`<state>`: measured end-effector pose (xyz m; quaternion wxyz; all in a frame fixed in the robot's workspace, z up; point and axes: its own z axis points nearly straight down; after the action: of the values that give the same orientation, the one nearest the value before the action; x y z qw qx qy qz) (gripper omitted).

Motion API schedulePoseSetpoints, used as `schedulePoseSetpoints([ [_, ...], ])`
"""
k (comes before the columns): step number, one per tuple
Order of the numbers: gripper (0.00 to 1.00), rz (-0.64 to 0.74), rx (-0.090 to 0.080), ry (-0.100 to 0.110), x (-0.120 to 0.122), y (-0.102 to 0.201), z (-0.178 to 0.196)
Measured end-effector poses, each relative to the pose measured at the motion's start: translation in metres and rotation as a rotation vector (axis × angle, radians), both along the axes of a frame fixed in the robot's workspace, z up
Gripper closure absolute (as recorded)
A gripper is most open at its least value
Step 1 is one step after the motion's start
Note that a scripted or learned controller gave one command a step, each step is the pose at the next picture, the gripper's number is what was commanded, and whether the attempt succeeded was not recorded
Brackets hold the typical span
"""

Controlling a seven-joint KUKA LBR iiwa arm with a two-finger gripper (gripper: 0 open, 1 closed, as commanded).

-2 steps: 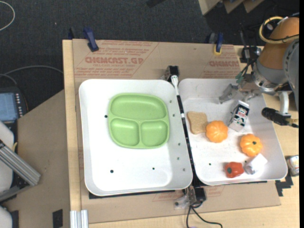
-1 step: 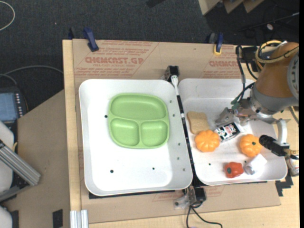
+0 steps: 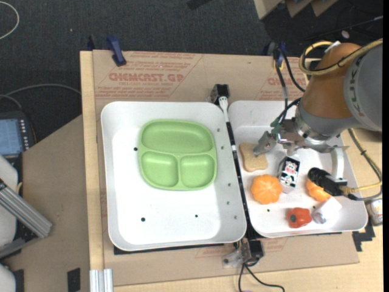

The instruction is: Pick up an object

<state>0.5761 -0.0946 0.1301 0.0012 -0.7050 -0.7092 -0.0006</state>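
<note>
**A:** Where is the gripper (image 3: pixel 267 142) right now?

**B:** Low over the right bin (image 3: pixel 255 111), near its left wall, just above the toast (image 3: pixel 253 157). The fingers look slightly spread with nothing between them, so I'd call the jaws open and empty.

**A:** So the toast is the object to go for?

**B:** That's my guess; it is the nearest. It lies flat by the left wall, toward the far half of the bin. The orange (image 3: pixel 266 188) sits just beside it toward the near edge, and a small carton (image 3: pixel 290 173) stands near the middle.

**A:** How should the grab go?

**B:** A flat slice gives little to pinch. I'd come straight down with one finger either side of it, and keep clear of the bin wall so a finger doesn't land on the rim. Close only once the tips are at floor level.

**A:** Anything else to mind?

**B:** The orange could roll if nudged. The tomato (image 3: pixel 298 217) and the other pieces by the right corner are well apart. The left bin (image 3: pixel 118 181) carries a green tray (image 3: pixel 177 154).
</note>
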Motion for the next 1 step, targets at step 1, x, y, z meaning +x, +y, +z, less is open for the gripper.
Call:
schedulePoseSetpoints([
  [1,0.00,-0.005,-0.013,-0.038,-0.0269,-0.0018,-0.0251],
])
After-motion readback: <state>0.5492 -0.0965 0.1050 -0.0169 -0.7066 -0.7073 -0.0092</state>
